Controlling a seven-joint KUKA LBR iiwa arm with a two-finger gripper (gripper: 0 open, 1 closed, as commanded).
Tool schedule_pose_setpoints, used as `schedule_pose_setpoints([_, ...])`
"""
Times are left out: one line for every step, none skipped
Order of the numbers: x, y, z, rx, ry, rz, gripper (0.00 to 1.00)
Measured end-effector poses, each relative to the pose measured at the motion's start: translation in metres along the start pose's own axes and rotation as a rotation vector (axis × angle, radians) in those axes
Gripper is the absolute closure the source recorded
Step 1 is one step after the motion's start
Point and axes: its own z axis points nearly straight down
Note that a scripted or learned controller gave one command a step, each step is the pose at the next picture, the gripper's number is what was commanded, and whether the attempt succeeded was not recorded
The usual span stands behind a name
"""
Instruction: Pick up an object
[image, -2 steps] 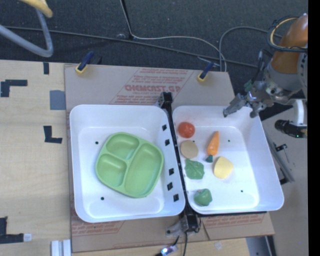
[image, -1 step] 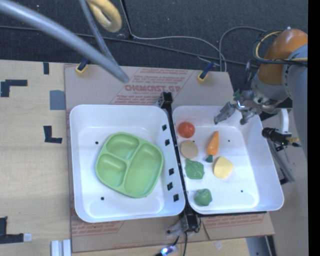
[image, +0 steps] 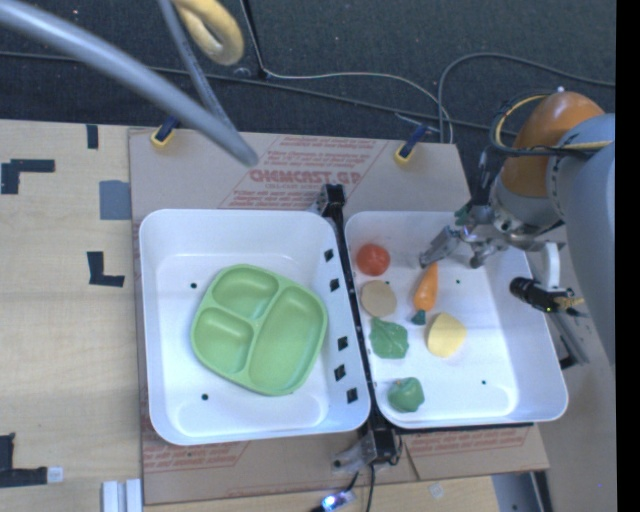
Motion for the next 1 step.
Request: schedule_pose_setpoints([0.0003, 0.0005, 0.0123, -0.006, -0.002, -0.001, 0.0])
